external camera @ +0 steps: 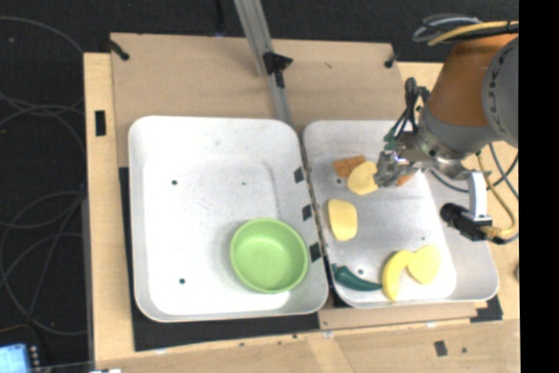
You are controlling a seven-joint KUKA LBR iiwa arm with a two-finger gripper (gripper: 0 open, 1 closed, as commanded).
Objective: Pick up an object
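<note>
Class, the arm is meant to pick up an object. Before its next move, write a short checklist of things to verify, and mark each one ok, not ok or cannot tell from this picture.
1. Gripper is over the right white bin: ok.
2. A target lies close by: ok, a pale yellow rounded piece sits right at the gripper, with an orange piece beside it.
3. Yellow piece is already between the gripper's fingers: cannot tell.
4. Other objects stand apart from the target: ok, the yellow oblong piece and dark green item lie lower in the bin.
5. Green round bowl in the left white bin is out of the path: ok.
</note>
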